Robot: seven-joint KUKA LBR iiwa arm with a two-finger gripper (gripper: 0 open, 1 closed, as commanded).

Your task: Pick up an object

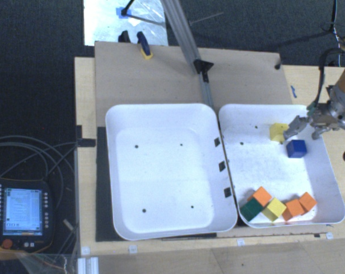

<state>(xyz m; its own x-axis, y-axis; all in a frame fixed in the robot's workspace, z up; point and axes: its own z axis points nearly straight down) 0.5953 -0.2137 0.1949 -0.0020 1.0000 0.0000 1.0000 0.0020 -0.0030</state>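
Observation:
My gripper (305,131) hangs over the upper right part of the right bin (327,170), open, with nothing between its fingers. One finger (294,128) reaches toward a yellow block (278,132) just to its left. A blue block (296,148) lies right below the gripper, apart from the yellow one. At the bin's near edge sits a cluster: an orange block (262,196), a green block (252,209), a yellow block (273,209) and two more orange blocks (292,208) (307,201).
The left bin (112,153) stands beside the right one, joined by black clips (222,166). A grey pole (181,27) slants in from the top. A teach pendant (21,213) with cables lies on the floor at the left.

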